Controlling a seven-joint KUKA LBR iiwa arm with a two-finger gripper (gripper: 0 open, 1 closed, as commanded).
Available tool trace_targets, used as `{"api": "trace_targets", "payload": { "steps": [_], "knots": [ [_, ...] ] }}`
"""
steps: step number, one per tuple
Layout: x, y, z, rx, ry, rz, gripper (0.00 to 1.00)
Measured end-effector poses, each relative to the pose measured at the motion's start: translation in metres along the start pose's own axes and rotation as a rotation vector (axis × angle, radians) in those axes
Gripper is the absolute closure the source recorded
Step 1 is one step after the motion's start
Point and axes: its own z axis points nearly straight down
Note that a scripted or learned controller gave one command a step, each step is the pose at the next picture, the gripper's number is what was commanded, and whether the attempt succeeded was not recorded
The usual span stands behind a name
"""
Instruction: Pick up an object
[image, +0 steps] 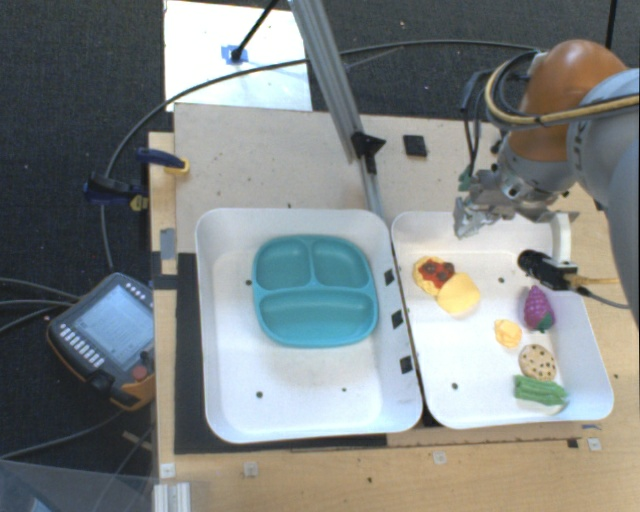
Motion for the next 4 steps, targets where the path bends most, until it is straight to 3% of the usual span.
{"api": "trace_targets", "payload": {
  "steps": [1,4],
  "knots": [
    [0.0,0.002,-0.055,-0.002,0.0,-0.001,1.0],
    [0.16,-0.015,-0.054,0.004,0.003,-0.005,1.0]
  ]
}}
